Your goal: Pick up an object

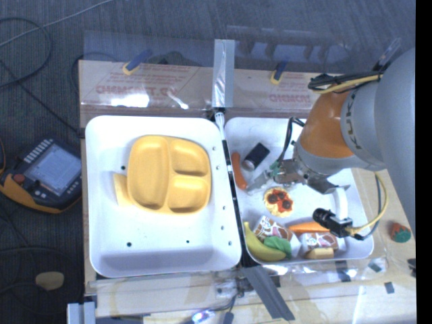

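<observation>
Over right bin, I saw jaws hovering near pizza; grip state unclear. Next, I judged: descend, clamp.

Occluded: my gripper, buried under the wrist; finger state unreadable. Right bin far wall hidden by arm. Small wrapped items at front: too blurred for me to identify.

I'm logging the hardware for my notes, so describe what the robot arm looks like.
A bulky, rounded grey arm with a broad orange band above the wrist. Black and yellow cables run across its top, and another yellow cable loops near the dark tool.
</observation>
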`<state>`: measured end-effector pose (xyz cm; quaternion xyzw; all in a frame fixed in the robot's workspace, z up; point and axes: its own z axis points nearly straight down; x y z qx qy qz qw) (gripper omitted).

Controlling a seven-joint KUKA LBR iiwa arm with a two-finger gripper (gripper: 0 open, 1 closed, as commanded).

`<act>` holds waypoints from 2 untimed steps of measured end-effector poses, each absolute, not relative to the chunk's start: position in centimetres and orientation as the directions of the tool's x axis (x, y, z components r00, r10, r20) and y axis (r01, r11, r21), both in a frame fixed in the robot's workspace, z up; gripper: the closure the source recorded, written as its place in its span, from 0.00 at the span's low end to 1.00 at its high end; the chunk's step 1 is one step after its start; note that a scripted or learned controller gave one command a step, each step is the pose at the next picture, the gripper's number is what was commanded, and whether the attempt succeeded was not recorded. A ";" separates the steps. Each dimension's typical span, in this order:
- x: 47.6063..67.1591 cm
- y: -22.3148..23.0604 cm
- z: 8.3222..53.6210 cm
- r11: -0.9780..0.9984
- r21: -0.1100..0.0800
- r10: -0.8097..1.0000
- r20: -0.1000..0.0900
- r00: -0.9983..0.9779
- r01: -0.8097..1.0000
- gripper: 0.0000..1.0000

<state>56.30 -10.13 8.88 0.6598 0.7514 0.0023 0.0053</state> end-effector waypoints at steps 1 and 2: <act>51.0 -11.2 8.9 0.088 0.013 0.996 -0.004 -0.087 0.996 0.00; 50.9 -11.0 9.5 0.090 0.005 0.996 0.003 -0.090 0.996 1.00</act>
